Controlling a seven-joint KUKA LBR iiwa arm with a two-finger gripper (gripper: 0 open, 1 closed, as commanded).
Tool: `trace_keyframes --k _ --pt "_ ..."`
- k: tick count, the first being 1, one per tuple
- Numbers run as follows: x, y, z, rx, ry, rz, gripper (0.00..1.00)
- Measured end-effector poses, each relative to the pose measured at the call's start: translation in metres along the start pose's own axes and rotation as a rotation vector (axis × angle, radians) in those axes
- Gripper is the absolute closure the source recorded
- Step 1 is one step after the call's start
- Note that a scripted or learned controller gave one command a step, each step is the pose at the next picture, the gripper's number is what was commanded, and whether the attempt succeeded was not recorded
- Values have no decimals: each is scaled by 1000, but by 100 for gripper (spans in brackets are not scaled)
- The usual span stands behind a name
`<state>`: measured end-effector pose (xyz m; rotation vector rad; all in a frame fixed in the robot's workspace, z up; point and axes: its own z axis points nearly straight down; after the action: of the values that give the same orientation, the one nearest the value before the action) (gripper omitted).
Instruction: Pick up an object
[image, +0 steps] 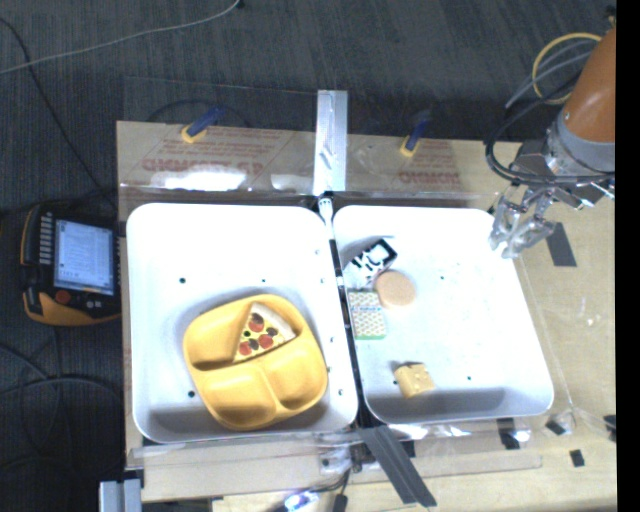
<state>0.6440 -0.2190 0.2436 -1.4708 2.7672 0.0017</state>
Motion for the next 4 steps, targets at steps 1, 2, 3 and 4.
trace_keyframes --k 1,2,3,4 --pt "-1 -4 -12 -2 0 -326 100" --pt "-2 -5 -6 -4 -2 -929 100" --pt "-27 21 25 -9 -4 -1449 100" --pt "-43 77 60 -10 -3 -1371 100"
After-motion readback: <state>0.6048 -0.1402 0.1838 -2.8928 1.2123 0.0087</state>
